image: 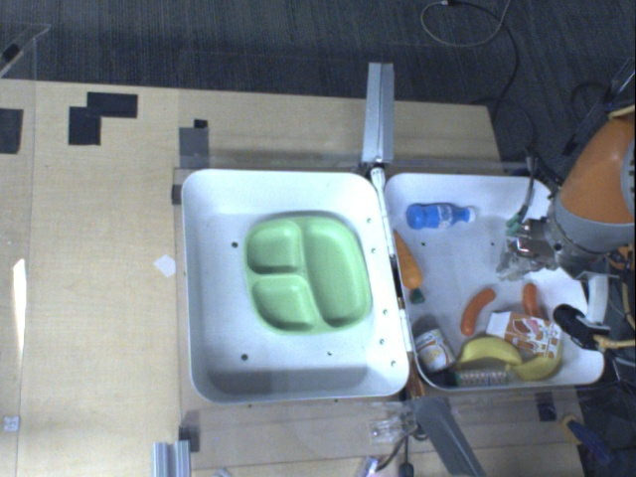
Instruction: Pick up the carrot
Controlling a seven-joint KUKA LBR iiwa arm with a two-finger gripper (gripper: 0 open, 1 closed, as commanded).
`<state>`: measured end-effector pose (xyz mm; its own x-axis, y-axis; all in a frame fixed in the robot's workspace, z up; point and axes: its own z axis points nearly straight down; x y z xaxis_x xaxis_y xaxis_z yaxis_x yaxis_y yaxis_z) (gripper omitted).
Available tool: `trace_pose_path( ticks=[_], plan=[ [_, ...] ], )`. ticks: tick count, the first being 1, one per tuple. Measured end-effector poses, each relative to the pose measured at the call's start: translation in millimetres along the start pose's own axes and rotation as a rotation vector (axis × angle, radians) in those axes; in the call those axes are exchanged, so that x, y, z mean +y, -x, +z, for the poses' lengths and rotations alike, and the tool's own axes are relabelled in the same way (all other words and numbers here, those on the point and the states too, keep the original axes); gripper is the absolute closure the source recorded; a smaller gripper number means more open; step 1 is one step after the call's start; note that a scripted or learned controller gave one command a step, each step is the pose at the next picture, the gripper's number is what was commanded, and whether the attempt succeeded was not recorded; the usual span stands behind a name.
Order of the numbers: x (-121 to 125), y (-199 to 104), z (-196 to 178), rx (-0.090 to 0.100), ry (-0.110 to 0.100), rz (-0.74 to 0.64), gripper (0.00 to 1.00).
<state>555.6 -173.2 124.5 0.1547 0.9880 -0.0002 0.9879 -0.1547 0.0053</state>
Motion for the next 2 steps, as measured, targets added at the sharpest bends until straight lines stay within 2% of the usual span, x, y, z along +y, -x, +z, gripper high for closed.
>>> trace_pose_path(
  ticks=[1,2],
  plan=[
    [39.4,20.8,36.0,-0.001,0.002,0.288,1.00],
    [59.6,13.6,-1.7,-0.001,-0.002,0.576,1.00]
  ],
)
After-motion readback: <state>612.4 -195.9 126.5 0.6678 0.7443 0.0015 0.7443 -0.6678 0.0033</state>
